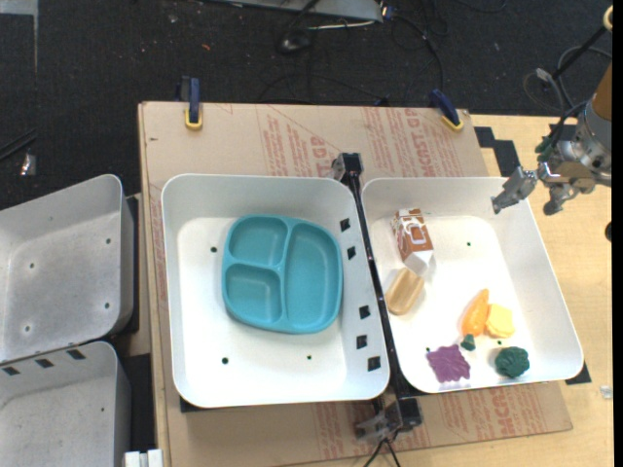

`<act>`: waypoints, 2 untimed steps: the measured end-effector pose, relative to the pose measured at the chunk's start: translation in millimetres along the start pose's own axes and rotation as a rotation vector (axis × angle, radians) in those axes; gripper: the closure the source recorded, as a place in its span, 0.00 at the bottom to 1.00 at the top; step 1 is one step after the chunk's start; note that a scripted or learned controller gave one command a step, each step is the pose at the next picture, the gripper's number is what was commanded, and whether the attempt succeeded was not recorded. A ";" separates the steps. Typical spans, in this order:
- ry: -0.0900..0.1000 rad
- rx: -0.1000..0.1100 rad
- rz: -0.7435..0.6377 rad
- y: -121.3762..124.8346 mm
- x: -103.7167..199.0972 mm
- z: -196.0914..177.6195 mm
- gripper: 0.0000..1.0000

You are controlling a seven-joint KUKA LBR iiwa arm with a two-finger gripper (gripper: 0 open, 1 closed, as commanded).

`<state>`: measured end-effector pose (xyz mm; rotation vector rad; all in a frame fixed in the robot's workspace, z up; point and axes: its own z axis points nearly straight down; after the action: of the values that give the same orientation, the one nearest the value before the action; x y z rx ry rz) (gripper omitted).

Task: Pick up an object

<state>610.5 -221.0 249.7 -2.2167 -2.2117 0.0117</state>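
Pincer [533, 195] spread open, holding nothing, over right bin's [545, 261] upper-right rim; carrot [474, 312] below.

The left bin [185, 290] holds a divided tray [283, 272]; the right bin [545, 280] holds a carton [413, 235] at the back — toy foods [477, 343] nearer the front.

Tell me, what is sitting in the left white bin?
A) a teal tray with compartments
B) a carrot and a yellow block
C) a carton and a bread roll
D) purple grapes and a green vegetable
A: the teal divided tray lies alone in the left bin, while the small food toys are all in the right bin.
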 end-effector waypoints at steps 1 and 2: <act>-0.003 -0.013 -0.004 2.2 1.3 -8.8 0.00; -0.002 -0.011 -0.002 0.5 4.5 52.4 0.00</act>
<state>610.4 -216.4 197.3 -2.2213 -2.2209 0.0017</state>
